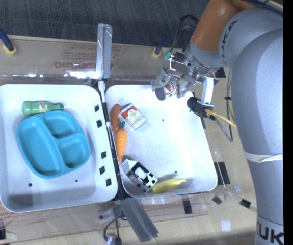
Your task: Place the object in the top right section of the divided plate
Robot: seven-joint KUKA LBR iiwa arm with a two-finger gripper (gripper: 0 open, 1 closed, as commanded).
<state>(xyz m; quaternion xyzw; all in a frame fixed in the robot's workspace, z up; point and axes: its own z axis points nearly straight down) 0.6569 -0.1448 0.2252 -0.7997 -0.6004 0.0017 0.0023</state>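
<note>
Wooden bench [228,188] bearing two shallow white bins side by side.

The left bin [3,137] sits at the bench's nine o'clock side and the right bin [197,142] toward three o'clock, their inner walls touching along the middle. A grey metal bar [104,50] stands at twelve o'clock, just above the seam between them, and another grey bar [138,218] lies slanted at six o'clock below that seam. Blue clamps grip the bench's far edge, one [4,40] at about ten o'clock, one [159,46] nearer one o'clock. Short black tape strips [221,173] mark the bench at four o'clock, just beside the right bin's corner.
</note>
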